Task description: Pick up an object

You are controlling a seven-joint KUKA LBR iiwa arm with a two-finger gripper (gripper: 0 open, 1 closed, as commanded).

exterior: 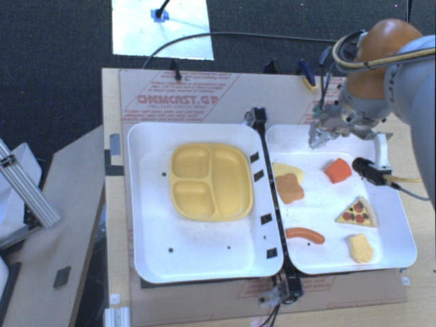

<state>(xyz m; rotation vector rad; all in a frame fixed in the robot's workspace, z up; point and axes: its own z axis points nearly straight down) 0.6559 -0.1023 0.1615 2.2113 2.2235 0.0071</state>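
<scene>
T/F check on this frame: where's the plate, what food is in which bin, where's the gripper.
1. The yellow divided plate lies in the left bin. True.
2. The pizza slice lies on the plate. False: it lies in the right bin.
3. The gripper is over the right bin's far edge. True.
4. The sausage is in the left bin. False: right bin.
5. The orange block is between the fingers. False: it lies on the bin floor, apart from them.

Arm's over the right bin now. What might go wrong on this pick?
1. The claw hangs over bare floor near the right bin's far wall; dropping straight down would likely grab nothing.
2. The orange block is the nearest item, but a black fitting sits right beside it and may knock it.
3. The sausage and pizza slice lie flat, so they may slip.
</scene>
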